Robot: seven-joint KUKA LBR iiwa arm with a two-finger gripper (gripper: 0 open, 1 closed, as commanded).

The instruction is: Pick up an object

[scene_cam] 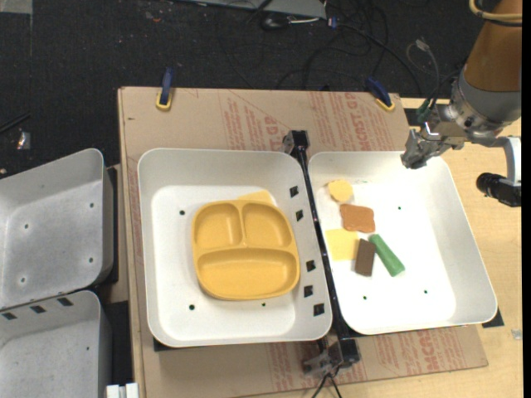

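In the right bin (431, 247) lie several small objects: a pale yellow round piece (339, 191), a brown-orange block (358, 217), a yellow flat square (339, 243), a dark brown bar (365, 257) and a green stick (386, 254). They cluster in the bin's left half. My gripper (414, 157) hangs over the bin's far right corner, well away from the objects. Nothing shows between its fingers.
The left bin (166, 222) holds a yellow divided tray (246, 249). A black clamp strip (309, 222) runs between the two bins. Grey metal trays (50, 222) lie off the bench at the left. Cables trail at the back.
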